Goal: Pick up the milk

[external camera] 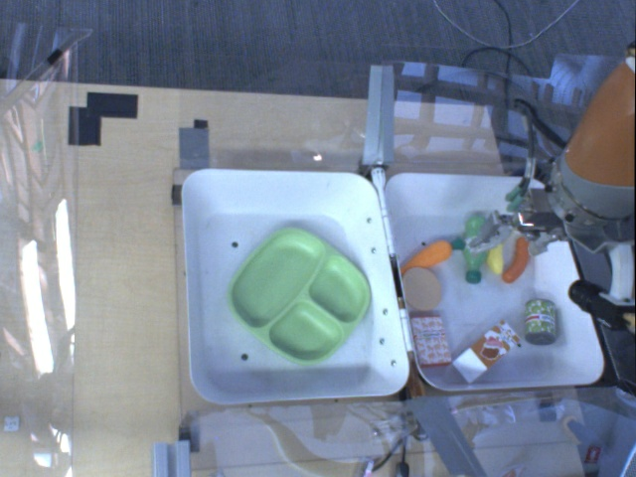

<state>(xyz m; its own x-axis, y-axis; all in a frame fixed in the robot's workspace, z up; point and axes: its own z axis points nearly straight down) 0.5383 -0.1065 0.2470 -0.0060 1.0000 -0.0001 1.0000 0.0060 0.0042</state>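
The gripper (497, 229) hovers over the right bin (586, 371); I cannot tell its opening. The milk (487, 351) carton lies at six o'clock, so descend squarely across its narrow sides.

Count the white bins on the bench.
2: the left bin holds a green plate; the right bin holds the food items, milk included.

A pale wooden bench (119, 266) carries everything. Two shallow white bins sit on it, the left bin (204, 296) touching the right bin (576, 366).
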